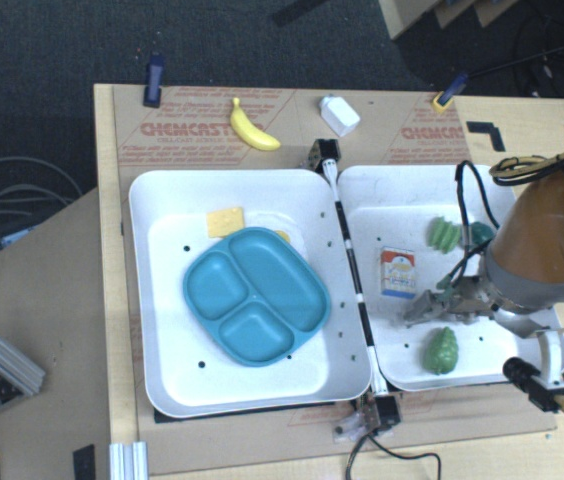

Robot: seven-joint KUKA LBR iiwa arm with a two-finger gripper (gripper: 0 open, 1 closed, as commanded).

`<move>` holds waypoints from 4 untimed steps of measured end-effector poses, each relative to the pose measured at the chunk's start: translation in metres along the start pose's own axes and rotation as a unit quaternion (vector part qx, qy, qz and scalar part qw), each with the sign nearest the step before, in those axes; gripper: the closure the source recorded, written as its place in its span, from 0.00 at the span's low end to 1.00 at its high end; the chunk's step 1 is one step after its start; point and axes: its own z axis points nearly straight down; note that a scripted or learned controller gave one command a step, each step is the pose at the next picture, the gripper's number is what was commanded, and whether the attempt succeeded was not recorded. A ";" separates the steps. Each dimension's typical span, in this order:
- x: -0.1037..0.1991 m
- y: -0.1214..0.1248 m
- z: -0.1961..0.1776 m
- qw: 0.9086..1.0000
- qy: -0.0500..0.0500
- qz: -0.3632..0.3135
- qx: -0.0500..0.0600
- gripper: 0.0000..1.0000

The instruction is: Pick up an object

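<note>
My gripper (430, 308) hangs low over the right bin (402, 193), with the grey and orange arm reaching in from the right. Just below it, near the bin's front edge, lies a rounded green object (441, 351), close to the gripper but apart from it. A small white card with a red picture (397, 272) lies to the gripper's left. A ridged light-green piece (444, 234) and a teal piece (481, 234) lie behind it, partly behind a black cable. I see nothing between the gripper's tips.
The left bin (162, 268) holds a blue divided plate (254, 293) and a yellow block (225, 221). On the bench behind the bins lie a yellow banana (253, 128), a small white object (340, 115) and a blue clip (153, 78).
</note>
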 end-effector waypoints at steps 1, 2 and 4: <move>-0.012 0.001 -0.023 1.000 -0.001 0.000 -0.002 0.00; 0.017 0.000 0.005 1.000 0.000 -0.001 0.000 0.00; 0.022 0.111 0.015 1.000 -0.001 -0.001 -0.002 0.00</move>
